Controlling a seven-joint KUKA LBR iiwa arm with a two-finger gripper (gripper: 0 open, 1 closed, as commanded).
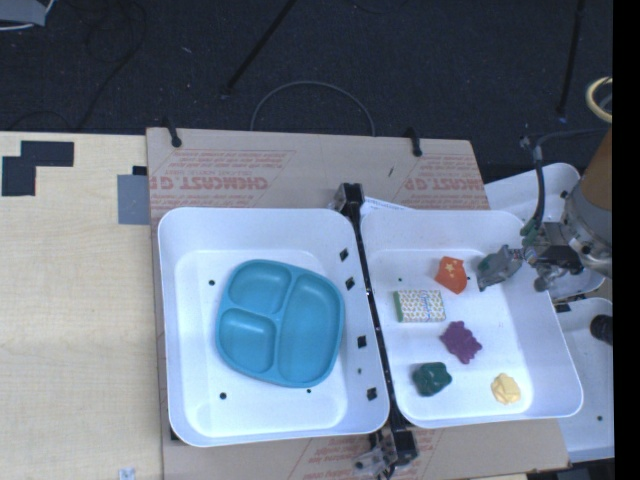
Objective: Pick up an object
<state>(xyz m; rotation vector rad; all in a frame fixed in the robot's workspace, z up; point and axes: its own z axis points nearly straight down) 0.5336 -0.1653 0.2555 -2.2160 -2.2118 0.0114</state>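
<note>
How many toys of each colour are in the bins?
Blue divided plate: 1
Orange block: 1
Patterned box: 1
Purple toy: 1
Dark green toy: 1
Yellow toy: 1
Total: 6

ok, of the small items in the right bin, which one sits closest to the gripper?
The orange block, at the top of the group, just left of the gripper. The patterned box, purple, green and yellow pieces lie lower, farther off.
</note>
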